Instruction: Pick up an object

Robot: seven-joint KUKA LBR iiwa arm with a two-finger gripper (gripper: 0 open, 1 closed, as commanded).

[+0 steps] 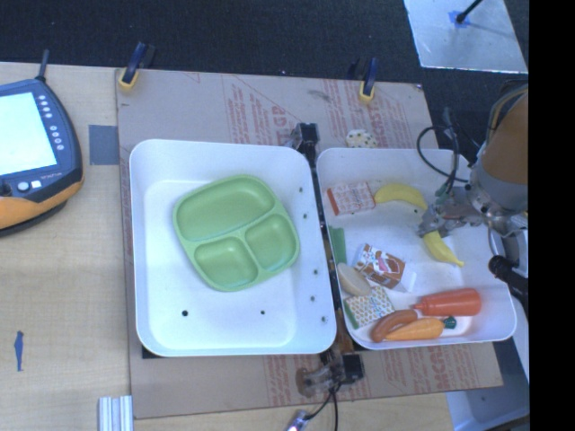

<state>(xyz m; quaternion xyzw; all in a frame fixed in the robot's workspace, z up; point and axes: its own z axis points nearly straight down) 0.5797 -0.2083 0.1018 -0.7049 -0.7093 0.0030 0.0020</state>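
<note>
The bench [63, 330] is pale wood, and a brown cardboard sheet [269, 106] lies over it beneath two shallow white bins set side by side. The left bin [153, 241] carries a green divided plate [236, 232] with three compartments, lying flat near the bin's middle. The right bin [499, 326] holds a scatter of small things. The grey arm [503, 164] with its orange band comes in from the right edge, and its gripper [446, 218] hangs low over the far right part of this bin, right above a small yellow banana-like piece [443, 248]; whether the claw is open, closed or gripping anything cannot be told at this angle. Just left of the gripper lies a curved banana [400, 194], and beside that a flat white and red packet [352, 197]. Near the bin's middle sits a small printed carton [384, 266], with a tan rounded piece [352, 281] and a patterned square packet [368, 308] below it. Along the near wall rest an orange-red carrot-like toy [447, 303] and a hot dog toy [409, 327], close together. On the bench at far left lies a handheld control pendant [31, 151] with a bright screen. Two blue-and-yellow clamps [133, 65] pin the cardboard's far edge.
</note>
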